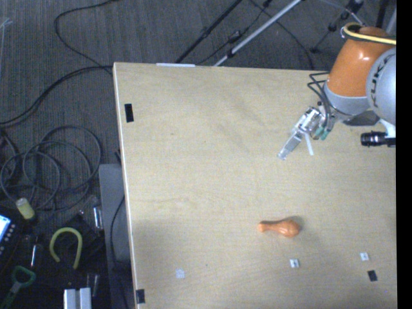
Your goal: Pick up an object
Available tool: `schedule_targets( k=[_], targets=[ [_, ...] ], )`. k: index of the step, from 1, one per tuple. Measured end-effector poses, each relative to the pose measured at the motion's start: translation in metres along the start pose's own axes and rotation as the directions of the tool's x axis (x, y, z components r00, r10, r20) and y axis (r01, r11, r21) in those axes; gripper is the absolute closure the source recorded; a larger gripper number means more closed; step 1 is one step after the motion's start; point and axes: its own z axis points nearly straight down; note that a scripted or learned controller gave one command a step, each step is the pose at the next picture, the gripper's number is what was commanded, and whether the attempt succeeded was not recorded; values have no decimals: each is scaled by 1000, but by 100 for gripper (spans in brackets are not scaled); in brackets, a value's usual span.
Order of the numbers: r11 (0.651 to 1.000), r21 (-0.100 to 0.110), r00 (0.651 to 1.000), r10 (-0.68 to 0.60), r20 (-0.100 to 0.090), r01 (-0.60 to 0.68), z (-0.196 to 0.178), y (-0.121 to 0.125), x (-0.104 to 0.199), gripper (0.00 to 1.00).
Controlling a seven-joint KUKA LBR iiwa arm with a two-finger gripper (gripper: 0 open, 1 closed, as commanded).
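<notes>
1. The orange pear-shaped object point(280, 228) lies lengthwise across the tabletop point(193, 172), narrow neck pointing left.
2. It rests below the gripper point(297, 143), well apart.
3. The gripper's fingers are parted, grasping nothing.

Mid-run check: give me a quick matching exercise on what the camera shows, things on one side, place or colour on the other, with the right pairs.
Things:
1. orange pear-shaped object
2. gripper
3. orange band
4. black marker

Descriptions:
A. near the bench's upper left edge
B. lying flat on the bench, lower middle
C. top right, above the wrist
D. above the bench, up and right of the object

Pairs: 1-B, 2-D, 3-C, 4-A
</notes>
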Motion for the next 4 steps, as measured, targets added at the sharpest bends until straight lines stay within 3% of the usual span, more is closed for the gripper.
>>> schedule_targets(
  k=[1, 2, 3, 4],
  targets=[
    [948, -2, 948, 317, 0, -317, -37, -11, -8, 0],
    [628, 4, 628, 779, -2, -779, 42, 32, 16, 0],
    [484, 2, 484, 875, 2, -875, -50, -8, -14, 0],
    [484, 3, 484, 875, 2, -875, -49, -7, -14, 0]
  ],
)
